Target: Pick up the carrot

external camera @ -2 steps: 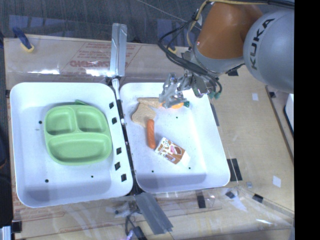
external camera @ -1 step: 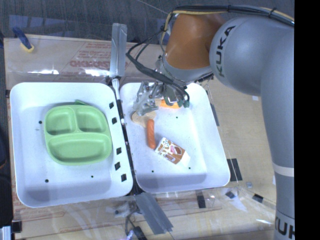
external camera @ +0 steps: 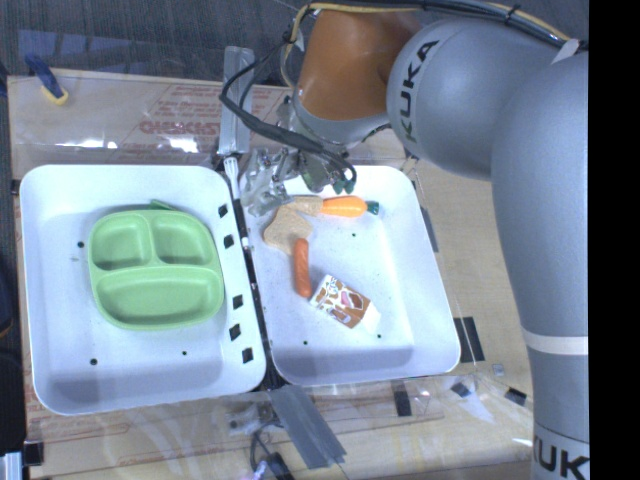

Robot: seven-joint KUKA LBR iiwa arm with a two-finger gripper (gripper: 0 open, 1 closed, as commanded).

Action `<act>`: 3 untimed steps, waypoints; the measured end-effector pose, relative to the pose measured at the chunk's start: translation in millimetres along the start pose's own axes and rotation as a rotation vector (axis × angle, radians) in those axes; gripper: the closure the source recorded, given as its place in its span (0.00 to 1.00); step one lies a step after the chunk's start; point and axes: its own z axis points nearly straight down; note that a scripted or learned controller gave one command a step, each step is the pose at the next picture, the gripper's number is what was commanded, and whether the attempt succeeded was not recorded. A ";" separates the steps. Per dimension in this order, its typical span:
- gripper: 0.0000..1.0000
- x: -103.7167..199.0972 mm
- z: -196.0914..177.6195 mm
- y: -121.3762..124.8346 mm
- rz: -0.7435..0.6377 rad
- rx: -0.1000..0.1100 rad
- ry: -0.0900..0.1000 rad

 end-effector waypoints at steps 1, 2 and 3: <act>1.00 -26.4 -0.3 89.7 0.116 0.001 -0.001; 1.00 -37.8 16.0 226.9 0.120 -0.004 0.002; 1.00 48.3 4.9 254.5 -0.002 -0.001 0.003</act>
